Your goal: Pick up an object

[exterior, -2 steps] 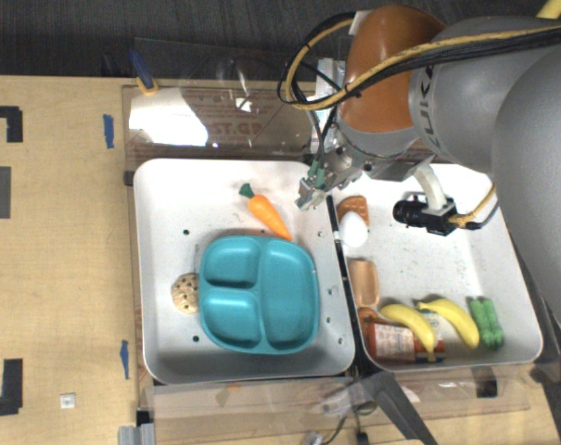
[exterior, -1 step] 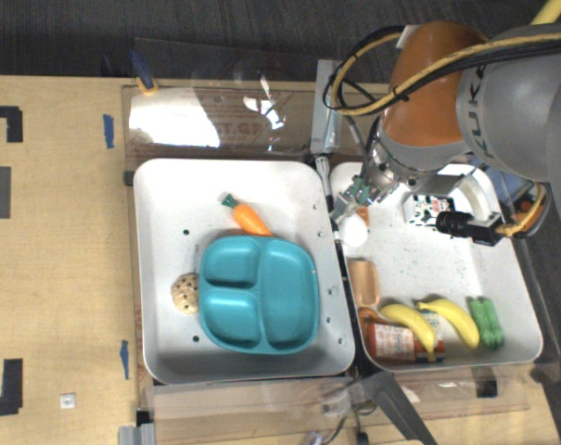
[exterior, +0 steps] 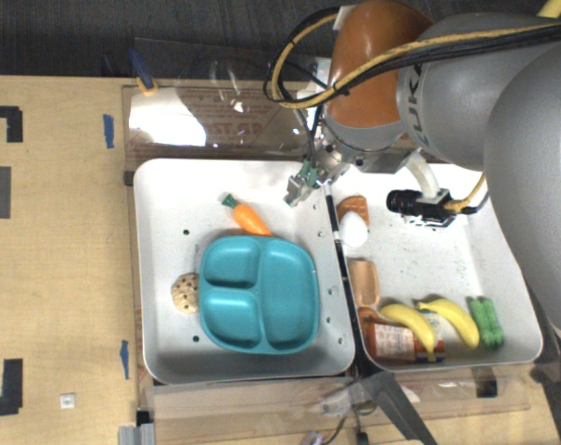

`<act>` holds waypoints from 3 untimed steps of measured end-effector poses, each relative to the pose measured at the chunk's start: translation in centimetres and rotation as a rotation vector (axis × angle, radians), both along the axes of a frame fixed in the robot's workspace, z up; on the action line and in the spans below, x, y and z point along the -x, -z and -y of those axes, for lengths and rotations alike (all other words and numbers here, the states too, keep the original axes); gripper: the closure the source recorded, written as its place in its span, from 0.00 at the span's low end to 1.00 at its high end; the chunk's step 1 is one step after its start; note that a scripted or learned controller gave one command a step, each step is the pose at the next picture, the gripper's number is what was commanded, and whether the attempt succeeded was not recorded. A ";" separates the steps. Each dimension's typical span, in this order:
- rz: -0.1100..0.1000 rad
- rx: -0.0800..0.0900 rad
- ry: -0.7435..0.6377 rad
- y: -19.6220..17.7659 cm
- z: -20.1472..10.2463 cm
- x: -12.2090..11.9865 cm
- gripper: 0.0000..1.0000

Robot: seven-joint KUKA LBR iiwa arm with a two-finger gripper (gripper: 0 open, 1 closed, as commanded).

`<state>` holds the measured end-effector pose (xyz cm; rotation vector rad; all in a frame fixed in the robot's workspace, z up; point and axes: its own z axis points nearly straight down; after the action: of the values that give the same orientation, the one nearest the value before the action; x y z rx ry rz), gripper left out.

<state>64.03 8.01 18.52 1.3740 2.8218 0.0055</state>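
Observation:
My gripper (exterior: 300, 189) hangs over the far right corner of the left bin (exterior: 164, 188), under the arm's orange band. An orange carrot (exterior: 248, 217) with a green top lies just to its left and slightly nearer the camera, apart from it. A teal divided plate (exterior: 260, 293) fills the middle of that bin, and a speckled tan ball (exterior: 185, 293) rests against the plate's left side. Nothing shows held in the gripper.
The right bin (exterior: 428, 258) holds a brown and white item (exterior: 352, 221), a tan block (exterior: 364, 281), two bananas (exterior: 438, 321), a green object (exterior: 487, 323) and a red-labelled bottle (exterior: 391, 341). A black part (exterior: 419, 205) juts from the arm over it. A clear sheet (exterior: 215, 114) lies behind the bins.

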 end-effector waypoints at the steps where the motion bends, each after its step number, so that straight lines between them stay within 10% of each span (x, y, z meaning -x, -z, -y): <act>1: -0.003 0.002 -0.125 -0.2 1.2 5.5 1.00; 2: -0.003 0.002 -0.137 0.1 4.3 14.8 1.00; 3: 0.005 0.005 -0.654 -10.1 5.4 13.9 1.00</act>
<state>50.10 2.64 28.57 0.3949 3.1084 0.0033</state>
